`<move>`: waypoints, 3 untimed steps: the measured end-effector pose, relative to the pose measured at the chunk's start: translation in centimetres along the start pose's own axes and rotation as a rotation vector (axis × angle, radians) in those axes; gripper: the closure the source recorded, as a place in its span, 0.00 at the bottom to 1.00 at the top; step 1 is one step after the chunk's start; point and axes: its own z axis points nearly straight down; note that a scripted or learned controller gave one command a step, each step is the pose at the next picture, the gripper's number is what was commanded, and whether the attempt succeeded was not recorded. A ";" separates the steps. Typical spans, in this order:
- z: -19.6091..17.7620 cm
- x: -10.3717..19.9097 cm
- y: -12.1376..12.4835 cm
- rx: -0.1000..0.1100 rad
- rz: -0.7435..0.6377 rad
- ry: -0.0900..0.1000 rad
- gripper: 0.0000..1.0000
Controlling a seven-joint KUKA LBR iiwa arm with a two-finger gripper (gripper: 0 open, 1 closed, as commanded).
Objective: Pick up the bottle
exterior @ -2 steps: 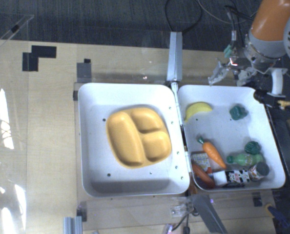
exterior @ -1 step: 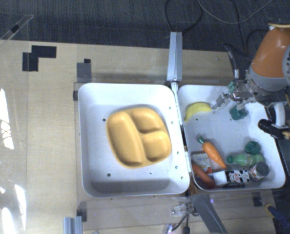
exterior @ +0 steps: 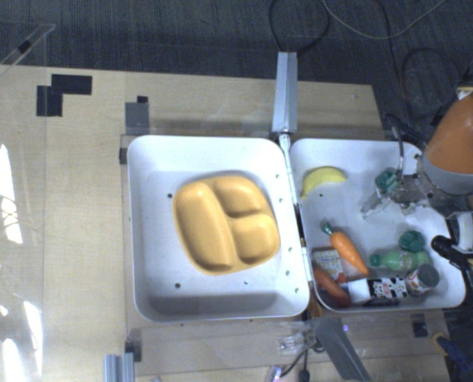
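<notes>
bins (exterior: 220,305): smooth white plastic | tray (exterior: 224,221): glossy yellow plastic | bench (exterior: 77,213): pale wood, apparently matt

Green bottle (exterior: 397,259) lying flat (right bin).

Divided tray (exterior: 220,221) in left bin (exterior: 141,213); bottle (exterior: 397,259), carrot (exterior: 348,251) in right bin (exterior: 451,297)

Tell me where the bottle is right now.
The green bottle lies on its side in the right bin, near that bin's front right corner, just right of the carrot and below the gripper.
</notes>
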 end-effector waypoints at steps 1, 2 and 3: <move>-0.1 -0.5 -6.1 -0.001 -0.019 0.003 0.00; -0.3 -0.4 -9.3 -0.008 -0.024 0.000 0.00; -1.5 -0.4 -9.1 -0.014 -0.026 -0.003 1.00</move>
